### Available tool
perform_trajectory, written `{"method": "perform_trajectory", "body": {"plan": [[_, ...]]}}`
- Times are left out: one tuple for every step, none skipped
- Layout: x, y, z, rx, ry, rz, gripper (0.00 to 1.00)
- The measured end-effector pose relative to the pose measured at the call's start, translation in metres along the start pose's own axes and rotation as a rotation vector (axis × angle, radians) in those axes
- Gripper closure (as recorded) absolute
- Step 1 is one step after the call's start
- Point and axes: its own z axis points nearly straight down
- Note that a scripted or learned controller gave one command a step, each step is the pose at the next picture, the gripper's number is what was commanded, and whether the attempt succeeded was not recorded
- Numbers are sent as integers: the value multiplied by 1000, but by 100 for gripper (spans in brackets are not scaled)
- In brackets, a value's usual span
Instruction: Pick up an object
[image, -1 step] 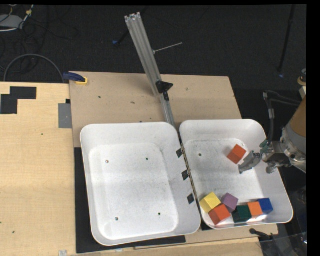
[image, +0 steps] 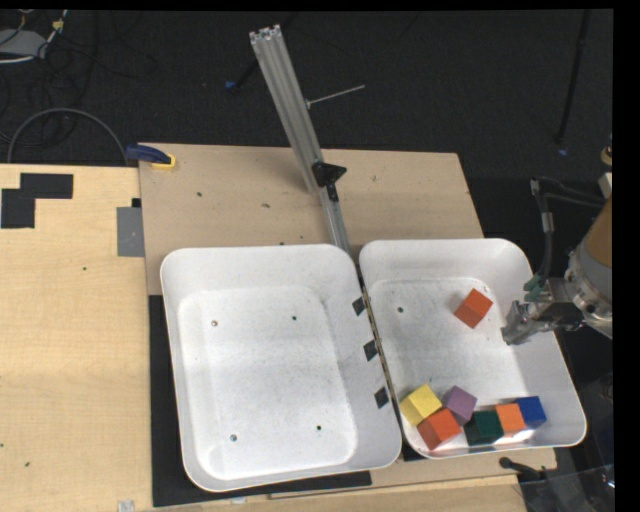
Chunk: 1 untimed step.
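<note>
1. Even, fairly bright overhead light falls on the two white bins, which look slightly washed out.
2. Around the bins the wooden bench is softly lit.
3. Behind the bins the floor is dim and grainy.
4. Shadows are faint; focus is mildly soft.

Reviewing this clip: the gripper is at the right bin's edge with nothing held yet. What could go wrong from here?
1. The gripper sits at the right bin's rim; descending there could strike it.
2. The orange block lies tilted and alone, so it may slide away.
3. The corner cluster is tightly packed; a grasp there could jam or catch two blocks.
</note>
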Motion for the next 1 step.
{"method": "perform_trajectory", "body": {"plan": [[0, 0, 0, 0, 0, 2, 0]]}}
